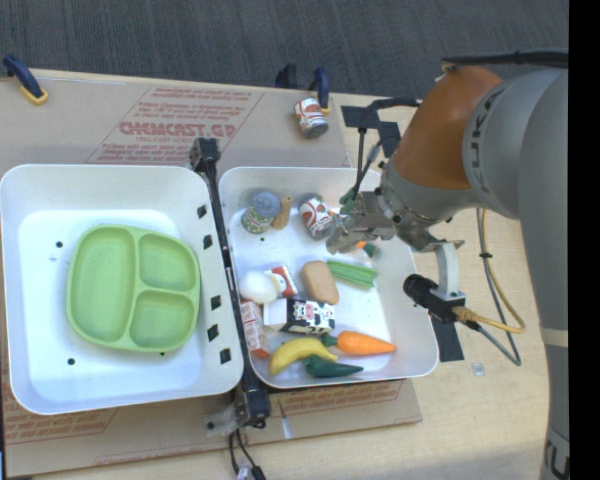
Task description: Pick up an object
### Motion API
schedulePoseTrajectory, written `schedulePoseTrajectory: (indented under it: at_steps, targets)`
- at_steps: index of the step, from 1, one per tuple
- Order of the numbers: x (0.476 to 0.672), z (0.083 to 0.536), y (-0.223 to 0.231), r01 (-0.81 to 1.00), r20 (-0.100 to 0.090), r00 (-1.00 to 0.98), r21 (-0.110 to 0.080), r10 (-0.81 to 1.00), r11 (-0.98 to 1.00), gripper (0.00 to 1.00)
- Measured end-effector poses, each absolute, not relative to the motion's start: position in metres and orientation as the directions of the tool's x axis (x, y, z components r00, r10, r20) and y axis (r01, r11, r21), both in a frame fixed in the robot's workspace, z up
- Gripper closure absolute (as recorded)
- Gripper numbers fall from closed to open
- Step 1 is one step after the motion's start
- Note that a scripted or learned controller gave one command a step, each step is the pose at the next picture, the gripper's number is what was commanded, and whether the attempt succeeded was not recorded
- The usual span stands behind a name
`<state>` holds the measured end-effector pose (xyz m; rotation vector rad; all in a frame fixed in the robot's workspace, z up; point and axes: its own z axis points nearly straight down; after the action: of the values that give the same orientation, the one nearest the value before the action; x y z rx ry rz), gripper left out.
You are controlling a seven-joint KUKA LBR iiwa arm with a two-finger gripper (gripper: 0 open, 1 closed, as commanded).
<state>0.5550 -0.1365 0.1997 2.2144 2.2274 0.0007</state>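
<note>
From the camera above, the worktop (280, 118) carried two white bins side by side. The left bin (20, 268) held a green divided plate (132, 288). The right bin (405, 358) held many small things. Near its 12 o'clock side stood a round greyish can (264, 211), and just beside it, toward 3 o'clock, a small red and white can (317, 216) lay tilted. In the middle were a white egg-like ball (257, 287), a tan potato shape (320, 281) and a small black and white carton (309, 314). A green stick-like vegetable (352, 273) lay toward 3 o'clock. At the 6 o'clock side lay a yellow banana (298, 352), an orange carrot (365, 344) and a dark green pepper (330, 368). Along the 9 o'clock wall was a red packet (251, 326), hard to read.

The arm (460, 138) reached in from 3 o'clock, and its big body hid part of the bin's rim. The claw (346, 230) was low over the bin's 2 o'clock corner, just beside the red and white can. Its tips were blurred and dark, so I could not tell whether it was clenched or released, or touching anything.

Another red and white can (310, 116) stood on the cardboard outside the bins, at 12 o'clock.
</note>
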Motion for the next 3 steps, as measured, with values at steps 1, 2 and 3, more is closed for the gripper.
schedulePoseTrajectory:
  at_steps: [1,2,3]
  targets:
    - [0.481,0.214,-0.159,1.0,-0.001,-0.006,-0.002,1.0,0.006,1.0]
    - [0.477,0.282,-0.201,1.0,-0.002,-0.005,0.002,1.0,0.005,1.0]
    - [0.487,0.192,-0.176,1.0,0.001,-0.007,-0.004,1.0,0.007,1.0]
